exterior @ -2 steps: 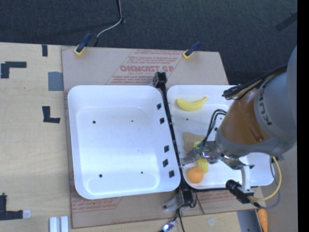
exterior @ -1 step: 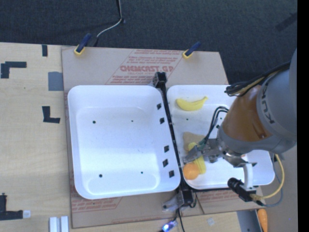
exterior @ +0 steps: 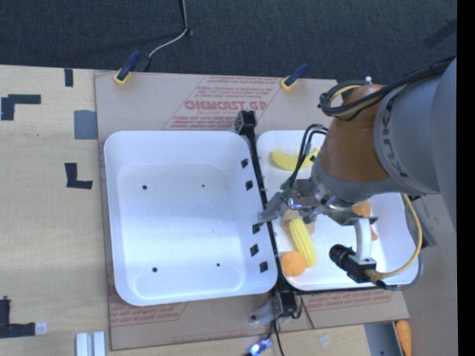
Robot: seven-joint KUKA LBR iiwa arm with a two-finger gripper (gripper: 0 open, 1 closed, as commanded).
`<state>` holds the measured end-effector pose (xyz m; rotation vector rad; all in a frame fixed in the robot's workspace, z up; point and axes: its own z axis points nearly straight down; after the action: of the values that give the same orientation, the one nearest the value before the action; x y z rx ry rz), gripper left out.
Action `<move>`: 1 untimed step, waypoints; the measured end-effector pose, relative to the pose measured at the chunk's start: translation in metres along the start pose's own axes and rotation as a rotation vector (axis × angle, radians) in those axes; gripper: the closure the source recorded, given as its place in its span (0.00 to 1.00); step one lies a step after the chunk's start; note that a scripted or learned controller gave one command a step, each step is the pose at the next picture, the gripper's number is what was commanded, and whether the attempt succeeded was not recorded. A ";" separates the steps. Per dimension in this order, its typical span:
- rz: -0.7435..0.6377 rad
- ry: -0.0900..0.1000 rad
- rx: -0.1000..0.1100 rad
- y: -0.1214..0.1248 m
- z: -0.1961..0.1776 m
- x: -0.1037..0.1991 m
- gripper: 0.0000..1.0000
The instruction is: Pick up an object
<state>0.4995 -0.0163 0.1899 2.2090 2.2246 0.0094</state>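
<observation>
Near edge: an orange round fruit (exterior: 292, 264) is seen in the right bin (exterior: 338, 286), at its near left corner, beside the black divider strip (exterior: 256, 191) between the bins. A corn cob (exterior: 302, 242) is laid just behind it, with its near end touching or almost touching the fruit. The cob is yellow with rows of kernels visible, lying flat and slightly slanted, its far end tucked under the end effector (exterior: 297, 208).

The end effector is placed low over that far end. Released or clenched: cannot be told, and no grasp on the cob can be confirmed.

A small orange piece (exterior: 362, 208) is partly hidden by the wrist, to the right. Farther back, a yellow banana-like item (exterior: 285, 159) is seen near the bin's far wall. The left bin (exterior: 178, 213) is set alongside.

Both bins are carried on a brown sheet (exterior: 148, 99) on the table (exterior: 44, 221). "CHEMCAST GP" (exterior: 226, 104) is printed on the sheet in red, past the bins; the smaller red print around it is unreadable. The sheet's far edge is held by two yellow-and-blue clamps (exterior: 126, 69).
</observation>
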 end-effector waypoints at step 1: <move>0.001 0.001 0.007 0.059 0.006 0.045 1.00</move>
<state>0.5581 0.0287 0.1839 2.2133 2.2276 0.0026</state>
